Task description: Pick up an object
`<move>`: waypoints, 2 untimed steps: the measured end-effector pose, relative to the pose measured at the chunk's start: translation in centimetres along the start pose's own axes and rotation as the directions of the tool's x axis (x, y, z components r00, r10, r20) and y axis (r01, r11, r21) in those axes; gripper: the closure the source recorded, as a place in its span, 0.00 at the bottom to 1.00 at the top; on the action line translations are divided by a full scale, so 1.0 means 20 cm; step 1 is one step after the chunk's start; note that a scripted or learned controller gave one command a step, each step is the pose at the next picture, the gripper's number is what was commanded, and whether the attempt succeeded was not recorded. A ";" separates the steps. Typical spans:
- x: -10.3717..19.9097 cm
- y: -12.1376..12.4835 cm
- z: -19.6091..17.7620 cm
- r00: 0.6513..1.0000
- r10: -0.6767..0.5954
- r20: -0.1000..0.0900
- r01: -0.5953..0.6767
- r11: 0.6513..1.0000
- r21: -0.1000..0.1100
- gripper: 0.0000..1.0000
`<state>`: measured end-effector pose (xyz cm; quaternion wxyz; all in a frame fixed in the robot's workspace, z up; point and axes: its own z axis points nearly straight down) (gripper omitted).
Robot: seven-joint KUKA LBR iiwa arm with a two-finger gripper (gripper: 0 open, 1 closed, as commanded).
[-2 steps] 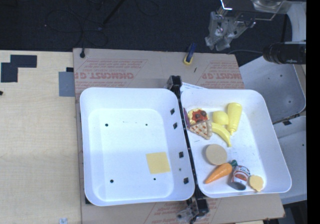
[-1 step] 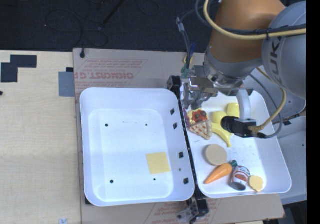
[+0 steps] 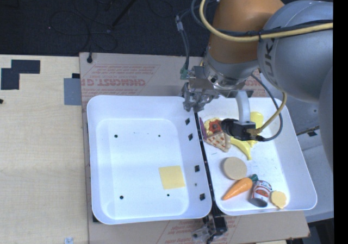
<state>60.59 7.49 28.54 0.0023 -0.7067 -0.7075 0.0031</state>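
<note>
2 white bins (image 3: pixel 103 129) on cardboard (image 3: pixel 125 77) — pale wooden bench (image 3: pixel 38 156).

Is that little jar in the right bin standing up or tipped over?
Tipped over. The jar lies on its side on the bin floor, between the carrot and a yellow piece.

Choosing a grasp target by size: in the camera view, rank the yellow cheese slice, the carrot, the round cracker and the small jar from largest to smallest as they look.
1. yellow cheese slice
2. carrot, longer than the cracker but slimmer
3. round cracker, close to the carrot in area, so that order is unsure
4. small jar
</note>
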 end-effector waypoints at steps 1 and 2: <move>-0.03 -0.02 -0.81 1.000 0.000 -0.002 0.000 1.000 -0.023 1.00; -0.02 0.00 -1.29 1.000 -0.002 -0.001 0.002 1.000 -0.016 1.00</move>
